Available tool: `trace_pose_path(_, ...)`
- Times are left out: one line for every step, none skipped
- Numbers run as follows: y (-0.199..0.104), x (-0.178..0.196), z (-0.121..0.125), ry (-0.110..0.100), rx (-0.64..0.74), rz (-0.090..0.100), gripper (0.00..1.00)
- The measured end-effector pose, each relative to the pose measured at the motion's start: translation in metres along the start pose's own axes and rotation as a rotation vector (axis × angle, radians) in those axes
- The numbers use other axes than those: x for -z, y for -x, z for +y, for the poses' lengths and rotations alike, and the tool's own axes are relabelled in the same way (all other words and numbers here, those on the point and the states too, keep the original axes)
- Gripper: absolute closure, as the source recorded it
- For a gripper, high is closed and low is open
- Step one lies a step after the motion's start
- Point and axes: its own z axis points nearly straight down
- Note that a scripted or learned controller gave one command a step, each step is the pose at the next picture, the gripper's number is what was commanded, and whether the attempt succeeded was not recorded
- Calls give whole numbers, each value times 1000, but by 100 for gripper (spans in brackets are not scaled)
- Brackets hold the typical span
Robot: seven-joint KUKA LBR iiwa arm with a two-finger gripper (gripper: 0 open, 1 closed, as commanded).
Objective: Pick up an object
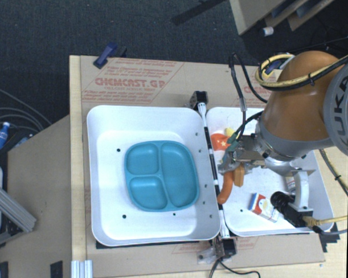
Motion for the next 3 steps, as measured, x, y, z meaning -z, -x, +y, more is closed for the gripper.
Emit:
trace_pose_path(14, 1, 3, 3, -1, -1, 100)
trace_pose_path(0, 5, -2, 3, 0, -1, 100)
trace_pose_path(44, -12, 27, 5, -2, -2, 100)
